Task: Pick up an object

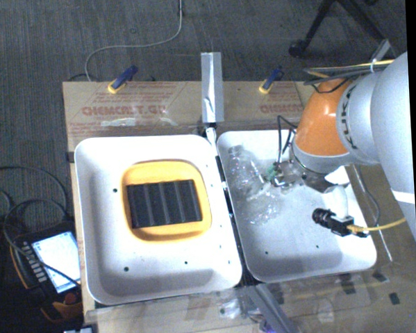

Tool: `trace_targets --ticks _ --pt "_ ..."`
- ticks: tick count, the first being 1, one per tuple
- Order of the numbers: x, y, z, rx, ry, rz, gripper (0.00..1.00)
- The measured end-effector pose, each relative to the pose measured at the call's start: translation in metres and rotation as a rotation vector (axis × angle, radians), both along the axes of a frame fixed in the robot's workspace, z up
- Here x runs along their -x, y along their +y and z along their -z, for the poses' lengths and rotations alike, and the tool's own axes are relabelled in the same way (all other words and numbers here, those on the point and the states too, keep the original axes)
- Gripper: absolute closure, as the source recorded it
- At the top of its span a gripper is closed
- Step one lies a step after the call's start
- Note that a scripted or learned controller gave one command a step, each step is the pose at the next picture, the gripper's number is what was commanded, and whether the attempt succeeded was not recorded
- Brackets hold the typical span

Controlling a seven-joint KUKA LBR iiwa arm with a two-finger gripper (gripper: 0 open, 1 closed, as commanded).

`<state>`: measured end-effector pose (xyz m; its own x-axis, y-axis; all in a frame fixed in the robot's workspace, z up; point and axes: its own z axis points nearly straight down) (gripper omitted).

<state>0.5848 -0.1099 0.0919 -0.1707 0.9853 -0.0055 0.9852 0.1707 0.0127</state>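
Arm nearest camera, grey with orange band, hides gripper mostly; grip state impossible to tell. Clear plastic bottle just left of gripper, hard to make out against right bin. Yellow tray with dark ridged insert farther left, in left bin.

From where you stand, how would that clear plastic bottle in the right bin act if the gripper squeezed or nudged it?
The clear plastic bottle looks thin-walled and see-through, so it is probably light and may crumple under a squeeze. It lies on its side in the right bin, so a nudge could roll it. Its glossy surface suggests it might slip from the gripper.
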Motion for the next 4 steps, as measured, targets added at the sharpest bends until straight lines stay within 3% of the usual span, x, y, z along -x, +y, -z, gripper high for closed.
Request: trace_targets --ticks 1,2,3,4 --pt "-0.058 0.007 0.001 -0.001 0.001 0.017 0.00" --pt "-0.049 -0.042 0.001 0.001 0.003 -0.021 0.00" --pt "-0.036 -0.001 0.000 0.002 0.002 -0.056 0.00" --pt "-0.020 0.005 0.000 0.005 -0.003 -0.163 0.00"
